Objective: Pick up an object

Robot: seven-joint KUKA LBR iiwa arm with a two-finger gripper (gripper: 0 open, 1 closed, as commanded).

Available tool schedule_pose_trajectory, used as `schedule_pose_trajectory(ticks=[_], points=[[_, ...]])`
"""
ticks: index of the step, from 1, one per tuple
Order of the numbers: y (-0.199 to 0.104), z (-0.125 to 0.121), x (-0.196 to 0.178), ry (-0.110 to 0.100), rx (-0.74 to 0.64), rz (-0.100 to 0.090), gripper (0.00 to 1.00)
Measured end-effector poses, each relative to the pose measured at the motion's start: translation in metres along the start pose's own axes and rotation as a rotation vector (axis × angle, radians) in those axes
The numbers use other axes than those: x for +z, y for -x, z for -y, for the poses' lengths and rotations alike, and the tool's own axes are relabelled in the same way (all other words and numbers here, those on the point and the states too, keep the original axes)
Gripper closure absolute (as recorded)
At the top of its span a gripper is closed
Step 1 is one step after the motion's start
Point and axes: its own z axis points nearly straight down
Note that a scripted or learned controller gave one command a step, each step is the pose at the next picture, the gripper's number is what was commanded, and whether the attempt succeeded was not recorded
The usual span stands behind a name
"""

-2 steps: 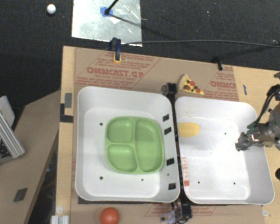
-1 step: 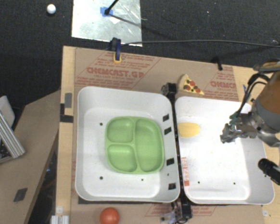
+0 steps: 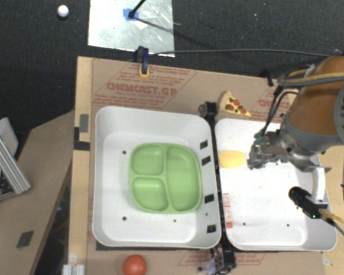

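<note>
In the left bin a green divided tray lies flat near the middle, its three compartments facing up. Below that bin's near edge, on the brown board, sits a red ball. Right of the green tray, past the black clips along the seam where the two bins meet, a yellow lemon-like object rests on the floor of the right bin, close to that bin's left wall. Beyond the bin's far rim, further from the tray, a pizza-slice toy lies on the board. The gripper hangs just to the right of the yellow object, low over the bin floor, near it but with a sliver of white between them; nothing is visibly in its grasp, and its opening cannot be made out from this angle. The grey arm with its orange band reaches in from the right.
</note>
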Motion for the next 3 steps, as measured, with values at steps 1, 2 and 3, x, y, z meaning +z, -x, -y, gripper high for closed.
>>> schedule_pose_trajectory(ticks=[1,2,3], points=[[-0.055,-0.027,0.006,0.001,0.000,-0.001,1.00],[-0.096,-0.044,0.006,0.001,0.001,0.000,1.00],[-0.141,-0.065,0.013,0.000,0.001,-0.001,1.00]])
